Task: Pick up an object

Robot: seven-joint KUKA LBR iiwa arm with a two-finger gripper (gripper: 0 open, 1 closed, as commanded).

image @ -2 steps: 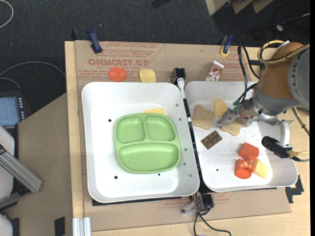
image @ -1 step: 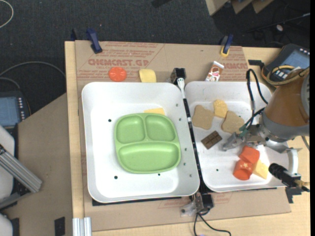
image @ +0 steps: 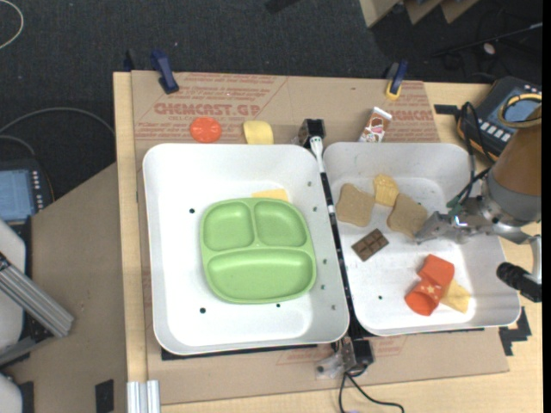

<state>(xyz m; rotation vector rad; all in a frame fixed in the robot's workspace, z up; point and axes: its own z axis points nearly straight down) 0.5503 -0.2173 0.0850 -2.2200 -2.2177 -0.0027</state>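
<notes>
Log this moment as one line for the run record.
end effector: low in right white bin, at tan bread-shaped slice | grasp: unconfirmed | green divided plate: left bin

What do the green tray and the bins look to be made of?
Green tray: likely moulded plastic, matte, judging by its even colour, rounded compartments and soft highlights. Left bin and right bin: probably thin formed plastic, smooth white with a faint sheen and rounded rims, though painted metal can't be excluded.
</notes>
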